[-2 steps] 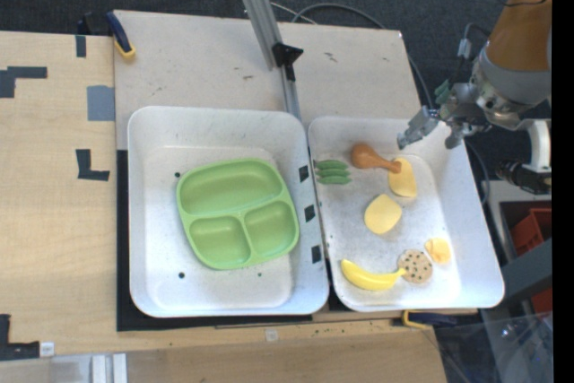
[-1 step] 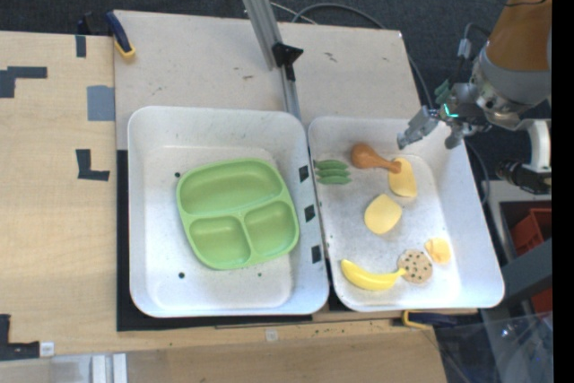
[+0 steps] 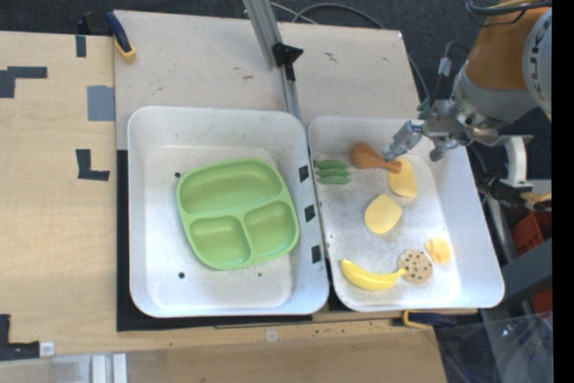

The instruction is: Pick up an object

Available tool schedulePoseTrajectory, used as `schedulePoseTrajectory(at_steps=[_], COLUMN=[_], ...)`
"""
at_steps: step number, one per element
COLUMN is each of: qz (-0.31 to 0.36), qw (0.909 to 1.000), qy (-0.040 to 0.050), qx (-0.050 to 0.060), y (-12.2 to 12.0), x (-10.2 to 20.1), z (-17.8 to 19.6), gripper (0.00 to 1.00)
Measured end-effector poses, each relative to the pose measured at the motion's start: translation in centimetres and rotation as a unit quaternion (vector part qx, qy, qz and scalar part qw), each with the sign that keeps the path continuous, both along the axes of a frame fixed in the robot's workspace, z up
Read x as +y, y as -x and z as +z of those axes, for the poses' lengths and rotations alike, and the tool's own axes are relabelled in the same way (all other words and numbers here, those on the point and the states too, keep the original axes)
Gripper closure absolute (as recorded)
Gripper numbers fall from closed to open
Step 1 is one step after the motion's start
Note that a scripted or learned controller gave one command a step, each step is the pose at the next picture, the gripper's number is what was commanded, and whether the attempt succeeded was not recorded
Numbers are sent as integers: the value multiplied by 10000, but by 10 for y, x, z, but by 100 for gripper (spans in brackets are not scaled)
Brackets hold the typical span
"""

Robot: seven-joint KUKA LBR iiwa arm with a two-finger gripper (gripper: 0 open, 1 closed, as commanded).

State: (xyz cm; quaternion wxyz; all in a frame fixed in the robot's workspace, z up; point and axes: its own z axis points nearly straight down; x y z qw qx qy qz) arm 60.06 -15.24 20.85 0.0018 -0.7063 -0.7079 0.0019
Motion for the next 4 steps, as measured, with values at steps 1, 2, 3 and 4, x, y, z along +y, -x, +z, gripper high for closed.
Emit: schedulePoseTrajectory(at_steps=[1,2,3,4], qz=[-5,-3,1,-10], qw=[10000,10000,10000,10000], qy=[-5,4,2,2], qx=[17,-10,-20,-38], y=[6,7,6,16], x=[2,3,4,4], z=[-64,-117,-104,-54], gripper=[0,0,100,100])
